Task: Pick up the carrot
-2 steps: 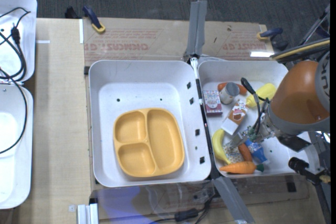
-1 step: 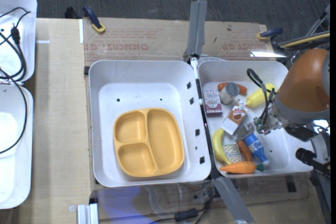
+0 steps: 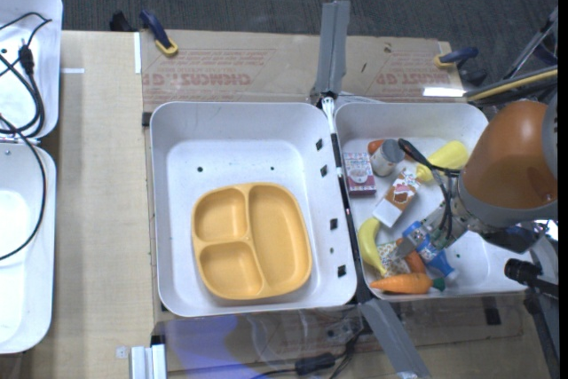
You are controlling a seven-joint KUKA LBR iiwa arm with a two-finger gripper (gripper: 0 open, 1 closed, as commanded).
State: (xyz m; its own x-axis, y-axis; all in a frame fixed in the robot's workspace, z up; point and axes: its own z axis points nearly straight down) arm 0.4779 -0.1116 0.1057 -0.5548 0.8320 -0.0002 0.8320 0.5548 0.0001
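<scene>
**Q:** Where does the carrot (image 3: 405, 283) lie?

**A:** I see it flat along the near wall of the right bin (image 3: 470, 113), just beside a banana (image 3: 370, 244), where clutter has gathered.

**Q:** And the gripper (image 3: 437, 231)?

**A:** It sits low above the pile, near the carrot. I cannot tell its opening; the arm (image 3: 510, 160) overhangs it.

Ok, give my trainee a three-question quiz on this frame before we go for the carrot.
1. True or false: the carrot lies in the same bin as the yellow tray.
2. Which edge of its bin is the carrot nearest: A) far, B) near, C) right?
3. What yellow fruit lies just left of the carrot?

Key: 1 false, it is in the right bin; 2 B; 3 the banana.
</scene>
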